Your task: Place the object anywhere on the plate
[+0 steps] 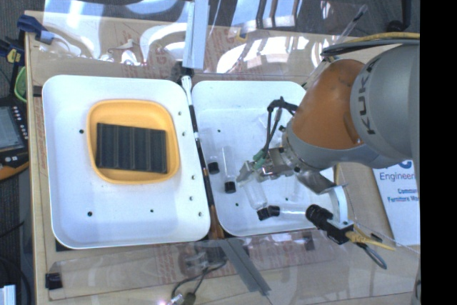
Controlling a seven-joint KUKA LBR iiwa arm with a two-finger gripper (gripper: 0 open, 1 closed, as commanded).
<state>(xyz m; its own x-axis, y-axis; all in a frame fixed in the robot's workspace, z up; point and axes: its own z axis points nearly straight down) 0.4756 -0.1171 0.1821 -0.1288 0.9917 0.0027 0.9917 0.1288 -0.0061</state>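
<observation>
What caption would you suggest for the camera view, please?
KUKA arm's gripper low in the right bin; yellow plate waits in the left bin.

Bench (114, 271) with two white bins (71, 211)

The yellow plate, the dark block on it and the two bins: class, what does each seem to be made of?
Yellow plate: probably moulded plastic, smooth with a soft sheen and rounded rim.
Dark block: matt, ridged surface; rubber, foam or plastic, hard to tell.
Left bin and right bin: glossy white, likely plastic, with rounded moulded corners.
</observation>
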